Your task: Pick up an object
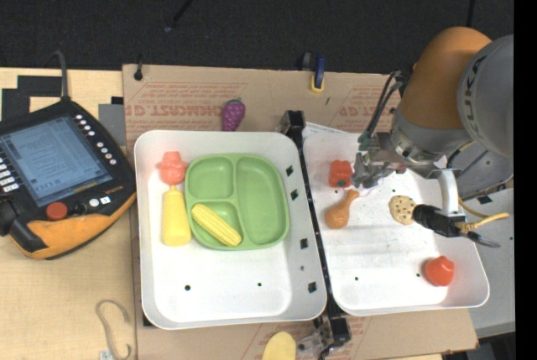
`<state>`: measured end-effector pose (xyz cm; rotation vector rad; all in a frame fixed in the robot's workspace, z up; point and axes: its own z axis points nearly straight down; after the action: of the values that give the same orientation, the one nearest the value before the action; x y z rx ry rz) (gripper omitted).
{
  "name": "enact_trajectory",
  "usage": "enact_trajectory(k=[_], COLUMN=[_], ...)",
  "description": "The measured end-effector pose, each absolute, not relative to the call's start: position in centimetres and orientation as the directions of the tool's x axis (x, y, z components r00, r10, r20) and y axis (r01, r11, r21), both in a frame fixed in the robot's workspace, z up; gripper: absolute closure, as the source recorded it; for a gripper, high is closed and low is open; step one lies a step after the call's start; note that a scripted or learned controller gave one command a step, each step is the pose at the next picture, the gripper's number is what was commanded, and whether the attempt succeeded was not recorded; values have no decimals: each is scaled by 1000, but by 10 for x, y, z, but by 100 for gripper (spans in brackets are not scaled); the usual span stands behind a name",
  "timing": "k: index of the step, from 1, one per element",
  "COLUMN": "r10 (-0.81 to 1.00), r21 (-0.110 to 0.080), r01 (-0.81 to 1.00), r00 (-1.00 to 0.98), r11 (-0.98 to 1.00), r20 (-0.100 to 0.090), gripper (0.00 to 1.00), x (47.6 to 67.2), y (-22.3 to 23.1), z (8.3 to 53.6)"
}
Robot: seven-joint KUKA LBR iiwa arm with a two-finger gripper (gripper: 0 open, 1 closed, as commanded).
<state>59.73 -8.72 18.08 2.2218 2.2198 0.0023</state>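
in the camera view the grey two-finger gripper (367, 174) hovered low in the right white bin (470, 287), its finger state impossible to tell. the brown plastic drumstick (340, 211) lay at its seven o'clock, just beside. likely the approach step; next, descend over the drumstick and close.

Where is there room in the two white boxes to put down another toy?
Left bin: the bare front strip below the green plate. Its back half is crowded with the plate, corn and yellow bottle. Right bin: bare floor at the front, between the chicken leg and the red tomato. It is crowded around the gripper.
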Motion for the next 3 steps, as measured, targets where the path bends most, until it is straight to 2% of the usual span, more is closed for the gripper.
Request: enact_trajectory(k=[1, 2, 3], r10=[1000, 1000, 1000], r21=[3, -7, -7], r01=[1000, 1000, 1000], r00=[1, 4, 1], r11=[-1, -4, -1], r20=[0, 2, 2], gripper=[100, 100, 100], x=[598, 545, 502], y=[-88, -66, -42], z=[231, 220, 214])
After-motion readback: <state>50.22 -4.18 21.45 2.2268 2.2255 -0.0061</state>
